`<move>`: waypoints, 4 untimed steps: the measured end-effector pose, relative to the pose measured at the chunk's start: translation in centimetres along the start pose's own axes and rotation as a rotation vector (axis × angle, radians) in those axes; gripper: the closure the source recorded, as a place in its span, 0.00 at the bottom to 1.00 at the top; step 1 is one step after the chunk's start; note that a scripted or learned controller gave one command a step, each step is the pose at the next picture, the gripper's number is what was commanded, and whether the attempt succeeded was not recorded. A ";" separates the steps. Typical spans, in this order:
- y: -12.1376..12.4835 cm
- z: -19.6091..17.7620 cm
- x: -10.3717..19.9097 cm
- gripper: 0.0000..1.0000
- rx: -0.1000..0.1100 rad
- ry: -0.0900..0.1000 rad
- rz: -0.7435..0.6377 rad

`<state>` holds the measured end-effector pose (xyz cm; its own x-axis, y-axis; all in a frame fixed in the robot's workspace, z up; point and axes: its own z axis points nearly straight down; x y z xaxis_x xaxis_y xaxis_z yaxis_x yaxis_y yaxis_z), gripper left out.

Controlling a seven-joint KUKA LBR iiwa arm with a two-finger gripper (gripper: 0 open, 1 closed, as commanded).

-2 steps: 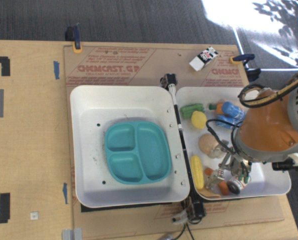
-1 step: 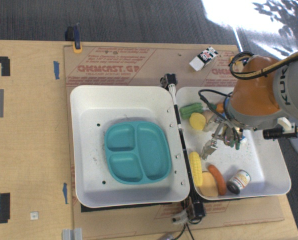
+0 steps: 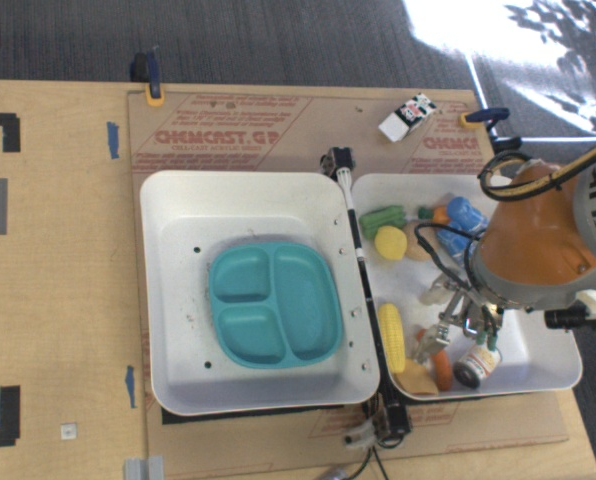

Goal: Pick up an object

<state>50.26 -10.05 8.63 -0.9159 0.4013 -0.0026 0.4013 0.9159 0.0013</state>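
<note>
Small bottle (image 3: 475, 364) lies in the right bin (image 3: 553, 368), near its front edge, beside a corn cob (image 3: 391, 335). Gripper (image 3: 448, 330) hovers just left of it, fingers spread, gripping nothing. Grasp and lift remain.

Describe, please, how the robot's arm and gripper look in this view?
The arm is grey with a broad glossy orange band above the wrist. Black cables loop around it. The two-finger gripper is a small metallic assembly with thin silvery linkages.
</note>
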 end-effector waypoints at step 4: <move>2.2 0.0 -3.9 0.00 -0.001 -0.003 0.063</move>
<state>54.71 -9.64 8.65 -0.8890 0.4579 -0.0058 0.4579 0.8890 0.0029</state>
